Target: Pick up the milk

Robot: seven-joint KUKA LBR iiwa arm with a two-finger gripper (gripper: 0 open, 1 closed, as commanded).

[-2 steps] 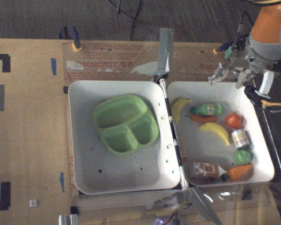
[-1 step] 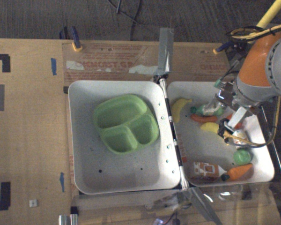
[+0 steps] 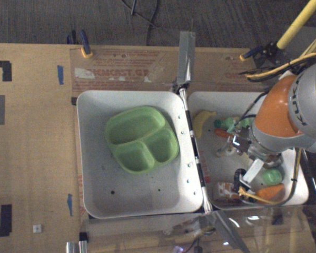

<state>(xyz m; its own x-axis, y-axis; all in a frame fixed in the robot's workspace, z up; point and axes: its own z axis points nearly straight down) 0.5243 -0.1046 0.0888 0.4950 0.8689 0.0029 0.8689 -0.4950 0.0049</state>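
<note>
The arm (image 3: 278,115) bends in from the right over the right bin (image 3: 210,165), hand (image 3: 229,146) low near the banana (image 3: 203,121) — open or closed, I cannot tell.

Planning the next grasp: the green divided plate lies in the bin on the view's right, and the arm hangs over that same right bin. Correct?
Not quite. The green divided plate lies in the left bin, not the right one. The arm does hang over the right bin. The camera view shows this.
</note>
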